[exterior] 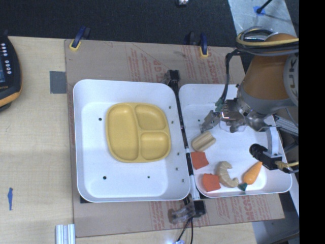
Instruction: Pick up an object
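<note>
My gripper [222, 123] hangs over the upper middle of the right bin [189, 96], open, with nothing between its fingers. A beige roll-shaped piece [203, 141] lies just below and left of it, close to the left fingertip. Further toward the front are a red block [199, 160], a second red block [211, 182], a pale curved piece [227, 173] and an orange carrot [252, 173] with a green tip. I cannot see whether the gripper touches the beige piece.
In the left bin [81, 136] lies a yellow divided plate [137, 131]. A ridge where the two bin walls meet runs between them [182, 136]. The arm's grey and orange body [266, 83] covers the right bin's far right corner.
</note>
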{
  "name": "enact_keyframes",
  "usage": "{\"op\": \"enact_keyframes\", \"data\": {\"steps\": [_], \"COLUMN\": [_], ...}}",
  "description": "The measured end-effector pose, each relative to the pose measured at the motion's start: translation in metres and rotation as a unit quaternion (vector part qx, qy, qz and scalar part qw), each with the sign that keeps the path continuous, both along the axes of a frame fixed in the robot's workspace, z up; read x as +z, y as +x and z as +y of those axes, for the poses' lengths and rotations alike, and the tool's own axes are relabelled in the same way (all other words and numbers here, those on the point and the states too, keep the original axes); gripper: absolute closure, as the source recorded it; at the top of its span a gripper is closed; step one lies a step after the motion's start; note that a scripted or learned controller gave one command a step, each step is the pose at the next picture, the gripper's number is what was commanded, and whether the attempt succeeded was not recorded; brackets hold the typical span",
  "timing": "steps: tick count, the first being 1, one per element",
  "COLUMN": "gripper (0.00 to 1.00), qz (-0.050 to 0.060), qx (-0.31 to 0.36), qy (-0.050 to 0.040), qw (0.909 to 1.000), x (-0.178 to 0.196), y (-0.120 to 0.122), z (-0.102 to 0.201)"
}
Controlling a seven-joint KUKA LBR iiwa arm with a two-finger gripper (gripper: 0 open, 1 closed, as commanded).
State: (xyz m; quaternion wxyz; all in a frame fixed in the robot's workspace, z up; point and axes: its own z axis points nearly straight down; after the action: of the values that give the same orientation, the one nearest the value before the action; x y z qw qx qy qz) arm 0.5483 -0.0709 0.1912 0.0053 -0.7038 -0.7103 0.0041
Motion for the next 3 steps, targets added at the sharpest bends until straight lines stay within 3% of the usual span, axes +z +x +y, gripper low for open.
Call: {"op": "enact_keyframes", "data": {"steps": [1, 2, 3], "gripper": [0.0, 0.0, 0.0], "qz": [-0.002, -0.008, -0.007], "qx": [-0.005, -0.006, 0.001], "qy": [0.0001, -0.0041, -0.0007], "qw": [1.0, 0.9999, 1.0], "x": [-0.084, -0.033, -0.056], "y": [-0.064, -0.038, 0.018], "z": [-0.032, -0.124, -0.06]}}
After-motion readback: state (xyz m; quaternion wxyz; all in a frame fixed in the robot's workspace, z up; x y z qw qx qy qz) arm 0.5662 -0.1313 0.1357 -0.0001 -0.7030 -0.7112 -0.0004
